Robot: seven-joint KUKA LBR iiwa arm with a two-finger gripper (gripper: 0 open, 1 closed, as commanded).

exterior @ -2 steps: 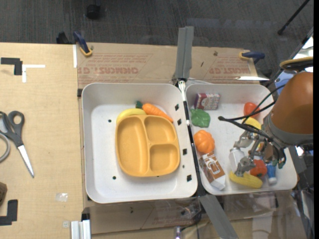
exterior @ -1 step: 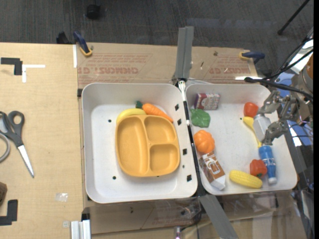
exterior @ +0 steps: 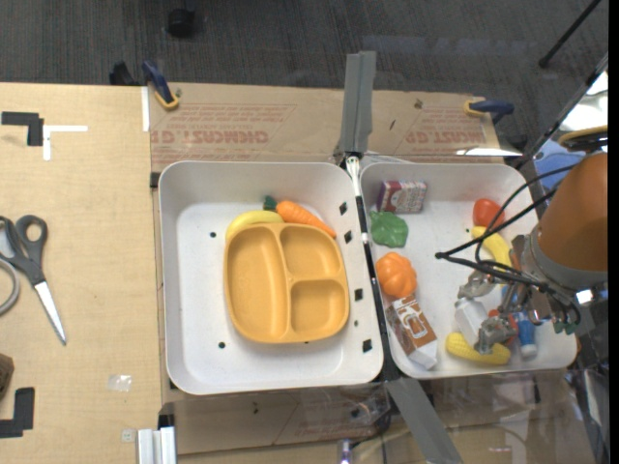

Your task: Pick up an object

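Down in the right bin [exterior: 455, 177], the claw [exterior: 488, 329] hangs above a banana [exterior: 476, 352] lying lengthwise left-right; grip state unclear

right bin [exterior: 440, 177] crowded with toys, left bin [exterior: 193, 288] floor beside yellow tray [exterior: 286, 283] open

The pale wooden counter [exterior: 87, 288] carries two shallow white plastic bins: the left bin [exterior: 184, 356] and the right bin [exterior: 440, 172], touching side by side on flattened brown cardboard [exterior: 251, 124]. Grey-handled steel scissors [exterior: 37, 269] lie near the counter's left edge, beside what may be black tape marks [exterior: 21, 122].
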